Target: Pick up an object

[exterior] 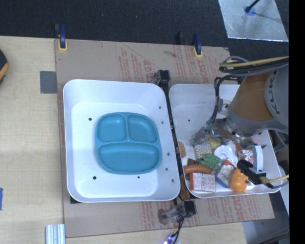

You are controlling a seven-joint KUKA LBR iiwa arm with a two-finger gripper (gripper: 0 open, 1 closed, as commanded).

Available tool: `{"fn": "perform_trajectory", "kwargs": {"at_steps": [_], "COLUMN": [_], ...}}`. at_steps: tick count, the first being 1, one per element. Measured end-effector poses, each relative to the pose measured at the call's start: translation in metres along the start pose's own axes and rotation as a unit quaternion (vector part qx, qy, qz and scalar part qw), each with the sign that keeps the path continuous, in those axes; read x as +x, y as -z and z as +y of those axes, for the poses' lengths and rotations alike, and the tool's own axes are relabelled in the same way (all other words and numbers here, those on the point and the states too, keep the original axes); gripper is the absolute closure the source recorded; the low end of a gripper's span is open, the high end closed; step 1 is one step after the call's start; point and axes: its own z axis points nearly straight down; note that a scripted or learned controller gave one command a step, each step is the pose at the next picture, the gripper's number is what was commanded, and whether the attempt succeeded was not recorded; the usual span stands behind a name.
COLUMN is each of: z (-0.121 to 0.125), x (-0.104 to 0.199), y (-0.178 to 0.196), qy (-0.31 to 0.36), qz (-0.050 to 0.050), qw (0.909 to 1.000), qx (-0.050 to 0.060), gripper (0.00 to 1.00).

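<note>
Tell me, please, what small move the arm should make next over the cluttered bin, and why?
Probably a short descent straight down. The gripper sits above the pile of small objects in the right bin, with nothing visibly between its fingers, so lowering onto the heap looks like the sensible step before closing.

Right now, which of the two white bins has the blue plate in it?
The left bin holds the blue plate, a divided plate lying flat in its middle. The right bin holds a jumble of small items instead, with the arm reaching into it.

blue divided plate [128, 142] | in left white bin [73, 136] | on cardboard sheet [117, 60]
</note>
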Motion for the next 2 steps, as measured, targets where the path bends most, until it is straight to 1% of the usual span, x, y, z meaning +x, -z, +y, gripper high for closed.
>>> {"fn": "perform_trajectory", "kwargs": {"at_steps": [1, 2], "z": [0.0080, 0.0056], "x": [0.0007, 0.0001], "y": [0.0150, 0.0118], "qy": [0.003, 0.003], "qz": [0.000, -0.001], "qw": [1.0000, 1.0000], "qx": [-0.007, -0.003], "gripper": [1.00, 0.00]}}
